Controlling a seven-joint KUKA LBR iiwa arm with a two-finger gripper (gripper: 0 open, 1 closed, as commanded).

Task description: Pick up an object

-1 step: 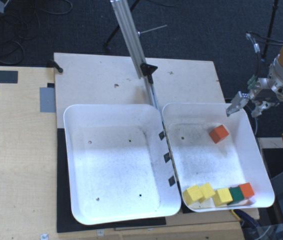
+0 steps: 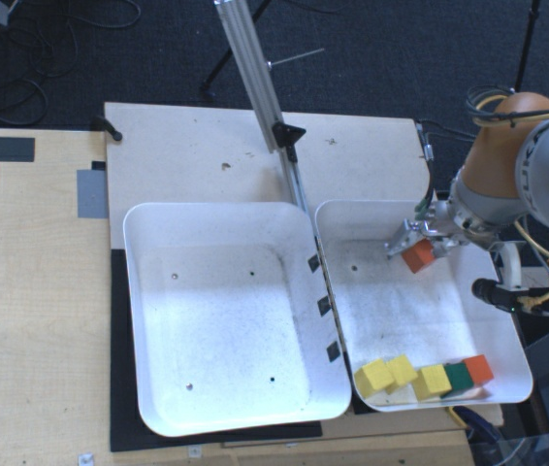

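My gripper (image 2: 416, 245) hangs over the far part of the right bin (image 2: 405, 309), reaching in from the right. An orange-red block (image 2: 417, 256) sits between its fingers, held above the bin floor. At the near edge of the same bin lies a row of blocks: two yellow ones (image 2: 386, 373), another yellow one (image 2: 432, 381), a green one (image 2: 458, 377) and an orange one (image 2: 478, 367).
The left bin (image 2: 221, 318) stands beside the right one, with a divider carrying small black clips (image 2: 324, 305) between them. A slanted aluminium rail (image 2: 255, 76) rises behind the bins. Cables lie at the right of the bench.
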